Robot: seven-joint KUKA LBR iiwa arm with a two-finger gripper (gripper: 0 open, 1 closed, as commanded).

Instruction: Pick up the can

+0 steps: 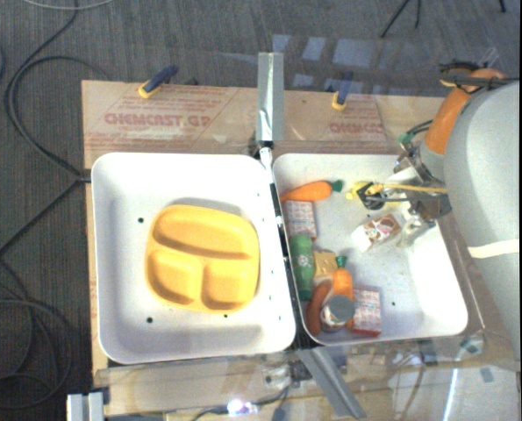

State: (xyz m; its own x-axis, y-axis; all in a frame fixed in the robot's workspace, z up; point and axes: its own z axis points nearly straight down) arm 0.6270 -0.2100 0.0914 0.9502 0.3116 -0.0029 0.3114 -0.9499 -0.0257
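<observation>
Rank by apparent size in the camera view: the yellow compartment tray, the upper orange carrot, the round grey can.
1. Yellow compartment tray, by far the largest.
2. Upper orange carrot.
3. Round grey can, seen end-on, so only slightly smaller.

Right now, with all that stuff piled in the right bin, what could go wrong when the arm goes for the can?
The can stands wedged among a carrot, a sausage-like piece and a red packet, so the gripper could easily catch a neighbour or knock the can over.
The can also sits close to the right bin's near wall, leaving little room.
The gripper is up at the far side by a small white packet and might snag it on the way over.
</observation>
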